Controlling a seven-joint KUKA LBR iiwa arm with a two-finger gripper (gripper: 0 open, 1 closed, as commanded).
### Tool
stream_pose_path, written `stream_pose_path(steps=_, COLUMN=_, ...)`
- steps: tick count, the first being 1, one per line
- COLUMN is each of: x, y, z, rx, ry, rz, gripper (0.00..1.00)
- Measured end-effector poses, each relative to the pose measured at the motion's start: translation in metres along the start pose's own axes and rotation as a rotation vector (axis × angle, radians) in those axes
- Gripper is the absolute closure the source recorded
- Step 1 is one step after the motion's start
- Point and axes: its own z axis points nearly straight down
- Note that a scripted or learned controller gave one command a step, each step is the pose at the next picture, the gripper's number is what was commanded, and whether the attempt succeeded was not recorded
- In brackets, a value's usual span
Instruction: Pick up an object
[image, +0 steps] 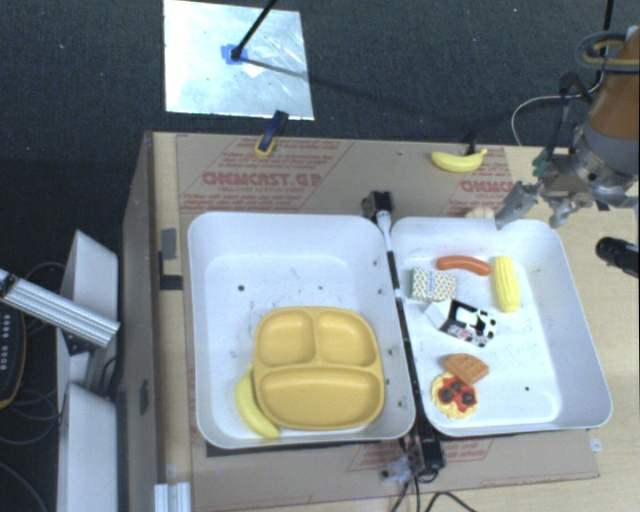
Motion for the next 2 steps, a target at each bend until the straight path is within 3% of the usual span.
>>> stream_pose_path(steps=1, x=-0.044, y=-0.010, z=0.071, rx=0.002, ry=0.000, rz=0.002, gripper=0.00)
stream_pose_path(steps=2, x=-0.042, y=-0.009, z=0.169, rx=0.001, ry=0.001, rz=0.001, gripper=0.00)
